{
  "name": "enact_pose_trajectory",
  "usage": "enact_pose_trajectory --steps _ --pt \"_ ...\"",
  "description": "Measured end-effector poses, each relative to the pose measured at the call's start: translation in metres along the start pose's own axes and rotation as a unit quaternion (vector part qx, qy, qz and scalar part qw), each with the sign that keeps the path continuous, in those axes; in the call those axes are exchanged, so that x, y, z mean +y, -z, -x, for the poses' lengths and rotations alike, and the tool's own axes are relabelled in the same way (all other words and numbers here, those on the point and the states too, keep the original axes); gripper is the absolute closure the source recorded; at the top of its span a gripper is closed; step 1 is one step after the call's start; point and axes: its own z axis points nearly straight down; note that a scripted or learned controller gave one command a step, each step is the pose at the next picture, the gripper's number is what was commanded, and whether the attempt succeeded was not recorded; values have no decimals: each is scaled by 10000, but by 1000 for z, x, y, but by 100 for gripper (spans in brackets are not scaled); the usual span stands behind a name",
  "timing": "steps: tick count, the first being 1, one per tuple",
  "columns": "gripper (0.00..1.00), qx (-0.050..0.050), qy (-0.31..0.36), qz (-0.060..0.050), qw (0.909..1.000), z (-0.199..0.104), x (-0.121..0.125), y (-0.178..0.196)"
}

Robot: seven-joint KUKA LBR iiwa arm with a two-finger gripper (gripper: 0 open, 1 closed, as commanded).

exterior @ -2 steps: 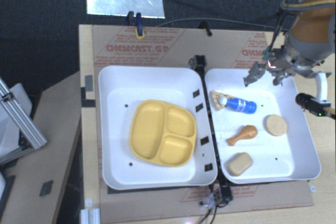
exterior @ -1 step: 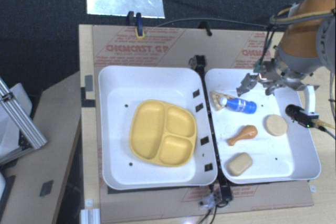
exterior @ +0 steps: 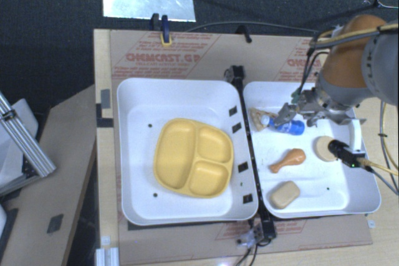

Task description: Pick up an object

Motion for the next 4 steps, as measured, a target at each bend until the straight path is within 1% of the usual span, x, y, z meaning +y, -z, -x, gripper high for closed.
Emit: enact_pose_trajectory --steps 1,2,3,4 --pt "0 -55 -6 144 9999 1 10 -34" --pt "100 -79 -14 144 9999 5 10 -24" --pt "100 -7 13 44 10000 4 15 20" --pt "100 -9 21 52 10000 0 24 69"
